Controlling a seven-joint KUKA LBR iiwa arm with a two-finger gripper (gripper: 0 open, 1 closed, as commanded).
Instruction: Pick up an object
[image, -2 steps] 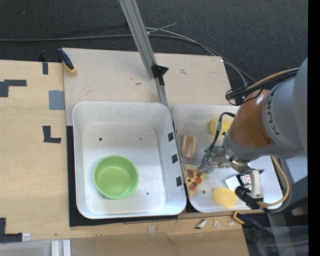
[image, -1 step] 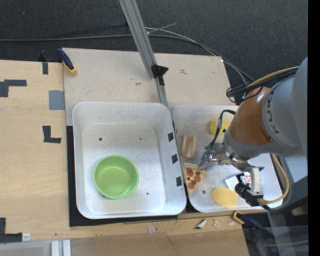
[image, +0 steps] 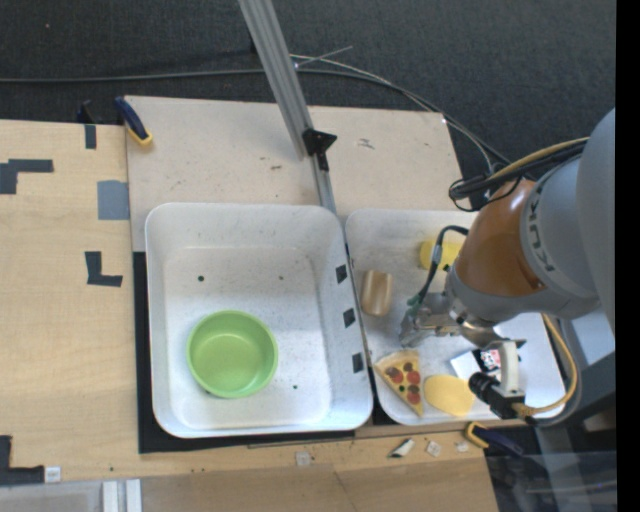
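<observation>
The pincer (image: 418, 325) was dull grey metal, and the arm (image: 520, 255) above it wore an orange band over grey. Far to its left sat a lime-green bowl (image: 232, 352) in a white bin (image: 240, 225) flecked with dark specks. Just below it lay a pizza slice (image: 402, 380), tan with red dots, beside a plain yellow piece (image: 449, 394). Up and left stood a light brown block (image: 376, 291). Above it, something yellow (image: 432, 252), possibly a toy, peeked out.
</observation>
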